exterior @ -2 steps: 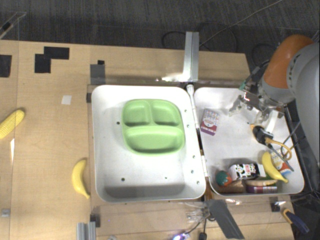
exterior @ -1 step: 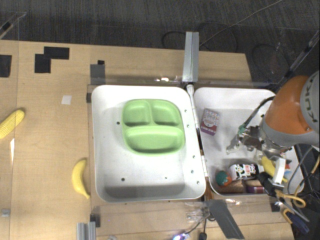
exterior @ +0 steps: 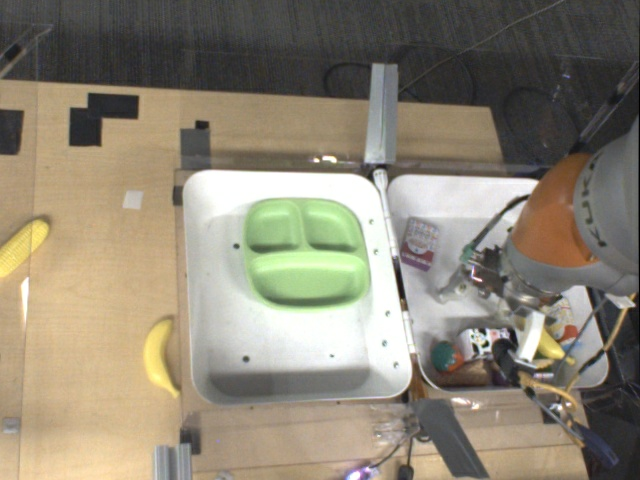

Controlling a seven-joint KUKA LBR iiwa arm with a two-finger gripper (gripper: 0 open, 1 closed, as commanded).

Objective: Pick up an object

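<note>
While my tool (exterior: pixel 478 273) hangs low over the right bin (exterior: pixel 450 193), I cannot tell its state. Clutter at the near wall (exterior: pixel 500 353) sits so tight I risk snagging neighbours or lifting nothing.

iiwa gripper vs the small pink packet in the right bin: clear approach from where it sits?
Probably yes. The packet lies alone near the right bin's left wall, with bare floor around it. The arm hovers over the clutter further right, nothing between. The wall's closeness may hinder the grasp.

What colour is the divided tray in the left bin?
Light green divided plastic tray, clearest in the camera view.
</note>
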